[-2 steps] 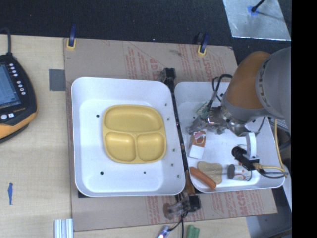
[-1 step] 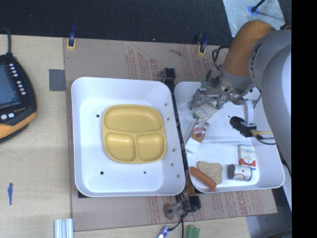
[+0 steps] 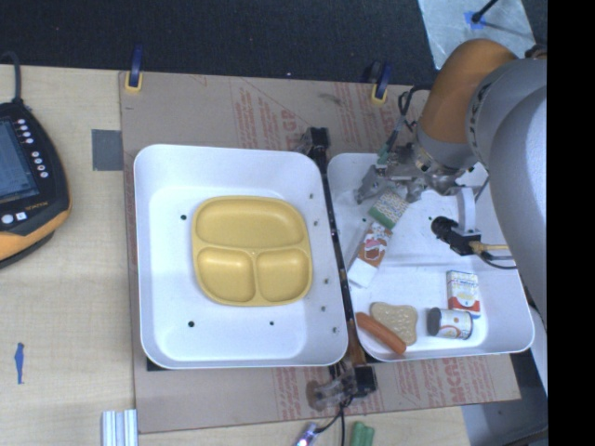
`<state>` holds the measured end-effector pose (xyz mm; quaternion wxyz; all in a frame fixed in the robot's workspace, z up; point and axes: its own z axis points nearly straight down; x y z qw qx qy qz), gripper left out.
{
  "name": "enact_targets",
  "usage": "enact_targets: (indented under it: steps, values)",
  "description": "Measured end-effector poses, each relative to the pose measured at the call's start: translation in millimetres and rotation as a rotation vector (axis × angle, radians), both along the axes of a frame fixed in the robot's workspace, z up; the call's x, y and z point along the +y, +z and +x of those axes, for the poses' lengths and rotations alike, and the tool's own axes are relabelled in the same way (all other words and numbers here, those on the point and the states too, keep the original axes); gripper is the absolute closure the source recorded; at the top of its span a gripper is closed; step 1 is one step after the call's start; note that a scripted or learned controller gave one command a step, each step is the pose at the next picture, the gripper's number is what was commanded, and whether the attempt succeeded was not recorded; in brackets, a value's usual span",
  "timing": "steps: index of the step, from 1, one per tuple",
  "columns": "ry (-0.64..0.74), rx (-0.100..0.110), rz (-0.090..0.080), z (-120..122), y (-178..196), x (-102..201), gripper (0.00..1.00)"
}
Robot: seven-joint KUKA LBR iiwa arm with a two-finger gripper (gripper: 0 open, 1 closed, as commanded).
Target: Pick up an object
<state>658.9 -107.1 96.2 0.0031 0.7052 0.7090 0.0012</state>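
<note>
your gripper (image 3: 392, 182) is down in the right bin (image 3: 423, 272), in its far-left corner, close to the wall that faces the other bin. from this angle you cannot tell whether it is open or closed (the metal of the wrist hides the tip).

just under it lies a green-and-white packet (image 3: 389, 210), its upper end at the gripper's lower edge. you cannot tell whether the two touch or whether the packet is being gripped. this is the pickable thing nearest to you.

a little further toward the near side, along the same left wall, lies a brown-and-white packet (image 3: 373, 246), set at a slant, its upper end close to the first packet.

the rest of the right bin's contents sit along its near edge. in the near-left corner a bread slice (image 3: 396, 319) lies flat, with a sausage (image 3: 381, 334) lying against its left side. to the right of the bread, a small can (image 3: 453, 323) lies on its side. just behind the can sits a small red-and-white carton (image 3: 463, 291).

the grey arm (image 3: 465, 91) with its orange band comes in over the right bin's far-right side.

the left bin (image 3: 167, 249) holds one thing: a yellow divided plate (image 3: 251, 249) lying flat near its middle, with one wide compartment on the far side and two smaller ones on the near side, none with anything in it.

both bins rest on a cardboard sheet (image 3: 232, 100) on the bench. off to the left, on the bare bench, lies a teach pendant (image 3: 23, 189).
</note>
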Motion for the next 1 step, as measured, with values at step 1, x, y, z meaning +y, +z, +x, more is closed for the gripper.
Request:
enact_targets:
  steps: [1]
  values:
    - [0.001, 0.001, 0.001, 0.0, -0.1, -0.2, 0.00]
